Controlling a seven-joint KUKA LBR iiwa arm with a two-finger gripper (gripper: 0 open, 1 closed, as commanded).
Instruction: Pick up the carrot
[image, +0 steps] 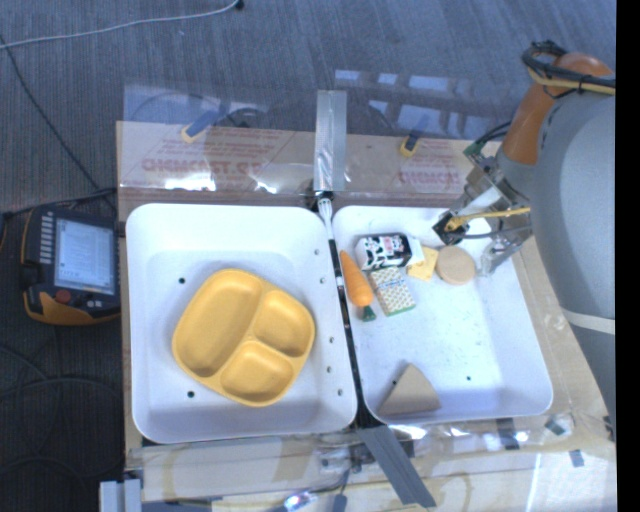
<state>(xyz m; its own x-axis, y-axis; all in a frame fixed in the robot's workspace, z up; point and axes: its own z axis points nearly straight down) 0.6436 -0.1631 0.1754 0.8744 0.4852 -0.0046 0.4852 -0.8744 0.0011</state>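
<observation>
While wedged beside milk carton and box, carrot; hand apart, grip state unclear.

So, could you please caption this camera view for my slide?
Carrot lies at the right bin's left wall; tool hovers apart.

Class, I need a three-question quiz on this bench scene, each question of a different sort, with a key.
1. True or false: the carrot lies in the left bin.
2. What lies in the left bin? A) yellow tray B) carton C) wedge
3. Fill in: the carrot lies along the right bin's ______ wall.

Key: 1 false, it is in the right bin; 2 A; 3 left. The gripper is above the far right corner, apart from the carrot.
</observation>
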